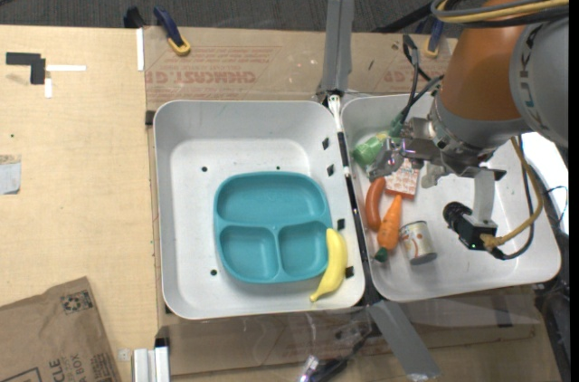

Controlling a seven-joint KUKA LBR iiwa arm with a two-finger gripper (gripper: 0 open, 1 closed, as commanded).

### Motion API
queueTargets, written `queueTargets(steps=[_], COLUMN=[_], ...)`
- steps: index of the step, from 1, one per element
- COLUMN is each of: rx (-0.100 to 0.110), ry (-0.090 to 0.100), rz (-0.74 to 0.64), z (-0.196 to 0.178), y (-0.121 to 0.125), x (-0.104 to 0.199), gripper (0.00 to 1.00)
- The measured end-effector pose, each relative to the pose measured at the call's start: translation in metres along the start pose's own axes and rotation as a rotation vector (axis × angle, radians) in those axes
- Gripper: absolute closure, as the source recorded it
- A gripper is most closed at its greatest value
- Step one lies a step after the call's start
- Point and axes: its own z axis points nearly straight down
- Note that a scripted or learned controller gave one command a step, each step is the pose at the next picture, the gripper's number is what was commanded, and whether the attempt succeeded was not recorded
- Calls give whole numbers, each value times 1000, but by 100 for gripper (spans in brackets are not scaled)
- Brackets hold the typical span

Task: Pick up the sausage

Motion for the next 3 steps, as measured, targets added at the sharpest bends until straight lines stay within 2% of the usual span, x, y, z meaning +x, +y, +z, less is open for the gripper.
queueTargets(steps=[1,2,3], rx=[1,-2,0], ry=[1,0,1], rz=[102,93,125], z=[33,32,33], y=[19,56,44], x=[-22,1,4], gripper=[0,0,0])
